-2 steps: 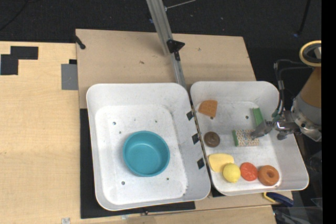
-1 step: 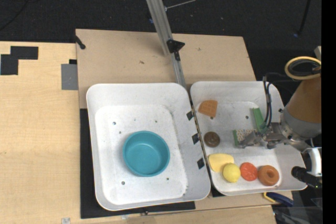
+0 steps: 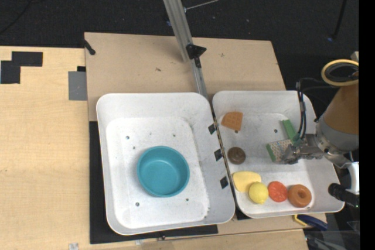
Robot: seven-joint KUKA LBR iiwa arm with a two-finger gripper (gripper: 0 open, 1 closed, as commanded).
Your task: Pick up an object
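**Arm low over the right bin, gripper at a green object**

We see the gripper [image 3: 288,152] down inside the right bin [image 3: 258,103], at its right side, with the grey wrist and orange band running off to the right. We cannot tell how its fingers stand. A green object [image 3: 287,129] lies just beside it, touching or nearly so; whether it is gripped is unclear.

To the left sit a brown ball [image 3: 237,155] and, farther away, an orange wedge [image 3: 232,120]. Along the near edge lie a yellow piece [image 3: 245,178], a yellow ball [image 3: 258,192], a red ball [image 3: 278,191] and a brown ring [image 3: 300,195]. The left bin [image 3: 117,111] holds a teal bowl [image 3: 163,170].
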